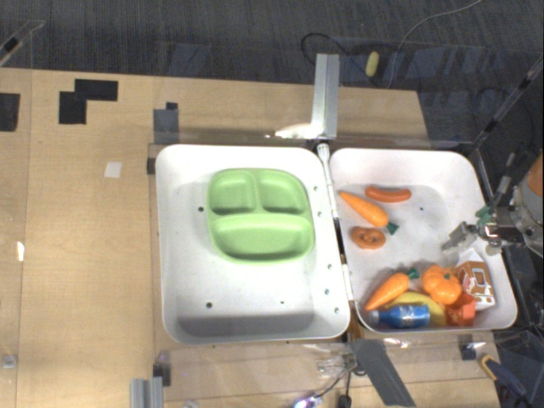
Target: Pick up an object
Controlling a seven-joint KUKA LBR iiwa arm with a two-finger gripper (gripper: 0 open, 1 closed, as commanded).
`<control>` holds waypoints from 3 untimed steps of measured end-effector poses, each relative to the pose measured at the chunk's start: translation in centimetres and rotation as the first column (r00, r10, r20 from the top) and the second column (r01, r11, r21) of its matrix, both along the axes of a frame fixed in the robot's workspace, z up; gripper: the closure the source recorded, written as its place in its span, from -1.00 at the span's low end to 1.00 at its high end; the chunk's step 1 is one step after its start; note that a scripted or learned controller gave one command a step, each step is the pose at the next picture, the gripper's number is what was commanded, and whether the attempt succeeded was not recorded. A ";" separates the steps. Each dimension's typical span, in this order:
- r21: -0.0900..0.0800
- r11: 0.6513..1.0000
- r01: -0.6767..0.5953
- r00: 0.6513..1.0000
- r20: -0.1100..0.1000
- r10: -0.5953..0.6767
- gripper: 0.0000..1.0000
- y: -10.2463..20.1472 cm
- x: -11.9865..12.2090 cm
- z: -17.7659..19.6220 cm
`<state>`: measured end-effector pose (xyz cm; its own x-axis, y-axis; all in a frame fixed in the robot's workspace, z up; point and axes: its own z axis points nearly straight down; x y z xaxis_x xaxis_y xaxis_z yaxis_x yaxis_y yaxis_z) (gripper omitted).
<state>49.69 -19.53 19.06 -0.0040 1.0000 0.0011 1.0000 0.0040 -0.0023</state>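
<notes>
Pincer: I see the pincer at the right edge of the right bin, reaching in from the right; from this height I cannot tell how it is set, and I see nothing held in it.
Arm: the grey arm sits just behind the pincer, over the bin's right rim.
Nearest objects: just below the pincer, in the bin's lower corner, I make out a small orange pumpkin and a red-and-white packet touching it on the far side.
Pile: beside the pumpkin, further from the pincer, lie a carrot, a blue can and a yellow piece I take for a banana, all packed together.
Left of the pincer: a round brown piece and a second carrot, well apart from the tips.
Up and left of the pincer: a sausage, lying across the bin.
Far side: the left bin holds a green divided plate, well away from the pincer, past the bins' shared wall.
</notes>
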 end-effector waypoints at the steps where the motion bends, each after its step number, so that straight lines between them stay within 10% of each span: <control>1: 0.000 0.961 -0.277 0.961 0.002 0.277 -1.00 3.8 7.4 -8.6; 2: -0.006 0.944 -0.329 0.944 0.012 0.329 -1.00 4.8 13.8 -10.2; 3: -0.003 0.943 -0.332 0.943 0.013 0.332 1.00 5.0 13.9 -9.2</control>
